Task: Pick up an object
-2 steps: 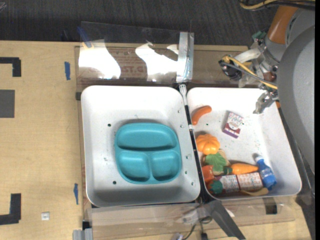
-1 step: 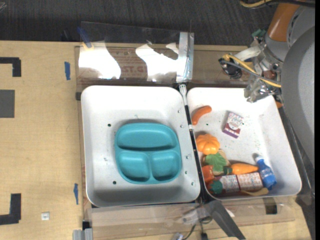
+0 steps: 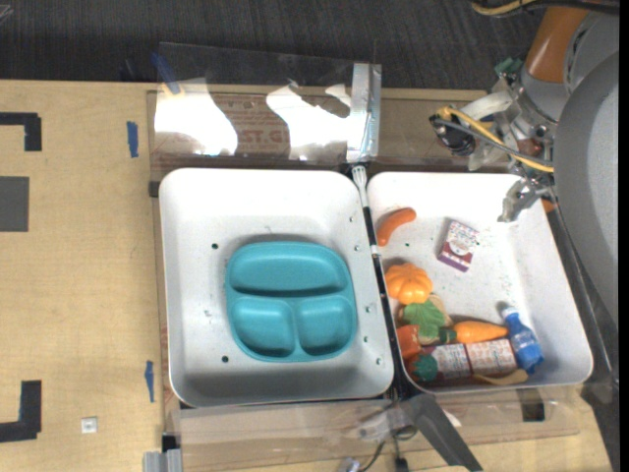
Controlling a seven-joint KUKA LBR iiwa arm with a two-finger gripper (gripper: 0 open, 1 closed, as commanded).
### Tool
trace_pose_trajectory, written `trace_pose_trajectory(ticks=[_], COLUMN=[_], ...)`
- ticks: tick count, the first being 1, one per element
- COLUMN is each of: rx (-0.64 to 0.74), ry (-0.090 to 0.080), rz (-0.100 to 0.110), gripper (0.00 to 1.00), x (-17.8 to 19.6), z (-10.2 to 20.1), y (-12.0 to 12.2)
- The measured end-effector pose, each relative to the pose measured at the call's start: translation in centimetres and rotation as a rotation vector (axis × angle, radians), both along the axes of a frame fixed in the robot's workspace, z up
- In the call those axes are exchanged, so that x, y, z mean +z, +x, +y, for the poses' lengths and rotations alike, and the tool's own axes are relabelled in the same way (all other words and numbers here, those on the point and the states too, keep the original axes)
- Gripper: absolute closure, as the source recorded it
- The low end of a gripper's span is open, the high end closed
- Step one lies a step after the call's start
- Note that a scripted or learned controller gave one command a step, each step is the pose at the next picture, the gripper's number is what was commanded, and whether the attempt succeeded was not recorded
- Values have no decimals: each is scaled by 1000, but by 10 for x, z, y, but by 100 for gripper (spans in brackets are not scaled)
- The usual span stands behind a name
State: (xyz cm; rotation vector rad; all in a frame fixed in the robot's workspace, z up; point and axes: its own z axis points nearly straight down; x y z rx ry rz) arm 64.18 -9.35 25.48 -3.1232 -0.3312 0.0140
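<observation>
My claw (image 3: 518, 201) hangs at the back-right corner of the right bin (image 3: 575, 308), over bare floor w/ nothing under it; can't tell how it's set from this angle. Pickable stuff sits elsewhere: small purple-white box (image 3: 458, 243) alone mid-bin, orange curved piece (image 3: 395, 223) near the back-left wall, and a crowded pile along the front edge w/ pumpkin (image 3: 408, 283), carrot (image 3: 479, 331) and blue-capped bottle (image 3: 488, 355), touching each other. Best bet IMO: the box, since it's isolated and closest. Slide toward the bin's middle, centre over it, drop straight. Avoid the pile, too cluttered. Left bin (image 3: 187, 293) carries a teal tray (image 3: 290, 299), not my target.
</observation>
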Motion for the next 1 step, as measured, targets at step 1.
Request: trace_pose_trajectory(ticks=[1], rx=[2], ry=[3], rz=[8], gripper=[0], x=[-130], z=[-2], y=[9])
